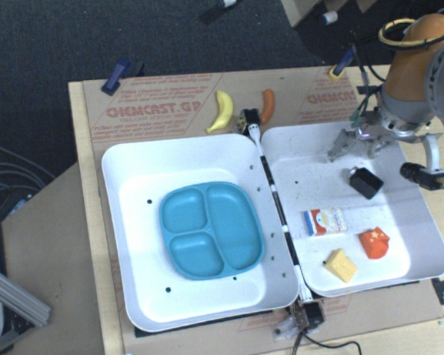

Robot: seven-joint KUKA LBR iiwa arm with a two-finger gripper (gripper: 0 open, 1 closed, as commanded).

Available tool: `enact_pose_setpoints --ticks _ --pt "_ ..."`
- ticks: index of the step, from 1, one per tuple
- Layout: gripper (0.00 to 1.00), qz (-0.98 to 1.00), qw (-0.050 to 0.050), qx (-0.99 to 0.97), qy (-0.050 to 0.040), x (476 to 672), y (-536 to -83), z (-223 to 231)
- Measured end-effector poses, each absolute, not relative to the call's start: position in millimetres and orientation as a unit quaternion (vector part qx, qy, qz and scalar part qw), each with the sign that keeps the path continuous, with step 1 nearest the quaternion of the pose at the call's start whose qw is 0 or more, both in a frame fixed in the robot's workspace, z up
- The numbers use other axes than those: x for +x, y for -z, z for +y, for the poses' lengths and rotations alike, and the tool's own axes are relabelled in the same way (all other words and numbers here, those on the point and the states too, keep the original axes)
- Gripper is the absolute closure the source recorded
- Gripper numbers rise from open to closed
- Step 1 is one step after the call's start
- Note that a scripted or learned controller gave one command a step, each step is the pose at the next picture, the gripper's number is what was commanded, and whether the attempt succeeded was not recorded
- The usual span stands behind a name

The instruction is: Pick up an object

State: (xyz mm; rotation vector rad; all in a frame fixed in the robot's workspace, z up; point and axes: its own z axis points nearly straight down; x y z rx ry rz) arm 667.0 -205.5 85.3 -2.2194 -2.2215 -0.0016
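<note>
The right bin (423,271) holds a small black block (365,182), a white, red and blue carton (324,221), a red toy piece (375,243) and a yellow wedge (340,265). My gripper (357,147) hangs over the far part of this bin, just above and behind the black block. Its fingers stand spread and open, with nothing between them. The grey arm with its orange band (418,36) comes in from the upper right.
In the left bin (133,219) lies a blue divided plate (211,229). A banana (220,111) and an orange toy (267,105) rest on the cardboard behind the bins. A black clamp (251,120) sits where the bins meet.
</note>
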Motion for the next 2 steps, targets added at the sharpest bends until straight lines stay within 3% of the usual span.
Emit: enact_pose_setpoints --ticks 1,2 --pt "0.00 -0.708 0.002 -0.707 0.0013 667.3 -86 -207" --pt "0.00 -0.707 0.001 -0.707 0.0000 666.7 -85 -171"
